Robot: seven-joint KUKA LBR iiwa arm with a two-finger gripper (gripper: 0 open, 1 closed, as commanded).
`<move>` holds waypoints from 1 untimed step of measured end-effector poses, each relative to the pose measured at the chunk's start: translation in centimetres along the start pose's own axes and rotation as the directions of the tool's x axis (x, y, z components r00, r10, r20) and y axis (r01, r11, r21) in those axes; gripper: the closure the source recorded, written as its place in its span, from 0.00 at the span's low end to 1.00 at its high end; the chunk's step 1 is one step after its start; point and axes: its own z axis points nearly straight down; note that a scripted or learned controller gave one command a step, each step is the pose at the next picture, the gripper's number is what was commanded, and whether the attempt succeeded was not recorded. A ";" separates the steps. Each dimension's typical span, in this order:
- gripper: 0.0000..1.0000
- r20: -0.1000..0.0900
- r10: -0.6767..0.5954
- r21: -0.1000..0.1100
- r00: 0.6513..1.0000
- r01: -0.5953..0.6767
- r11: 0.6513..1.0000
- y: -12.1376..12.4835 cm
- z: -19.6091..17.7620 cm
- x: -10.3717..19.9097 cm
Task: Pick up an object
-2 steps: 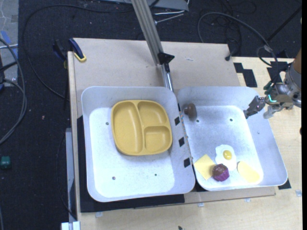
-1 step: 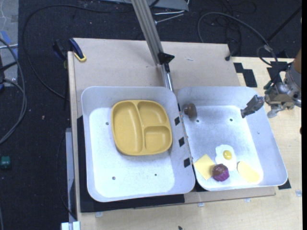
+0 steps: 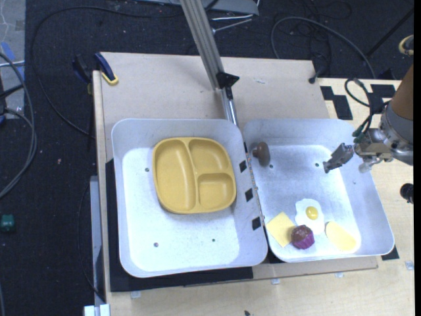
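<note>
Left bin (image 3: 131,242) carries a yellow divided plate (image 3: 195,175), sitting toward its far side. Behind both bins, a bare tan board (image 3: 164,87) with a slanted metal pole (image 3: 204,35) crossing it. Black cables (image 3: 46,78) sprawl over the dark floor on the left.

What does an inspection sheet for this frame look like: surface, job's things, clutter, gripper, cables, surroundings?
Surface: bench bearing left bin and right bin.
Job's things: right bin holds brown object, fried egg, cheese slice, purple object, pale yellow piece; yellow divided tray in left bin.
Clutter: blue-and-yellow clamp at bench corner.
Gripper: gripper over right bin, holding nothing visible.
Cables: black cables on floor.
Surroundings: metal pole, dark floor.
</note>
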 end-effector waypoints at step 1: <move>0.00 0.000 0.000 0.000 1.000 0.000 1.000 -0.4 4.4 0.0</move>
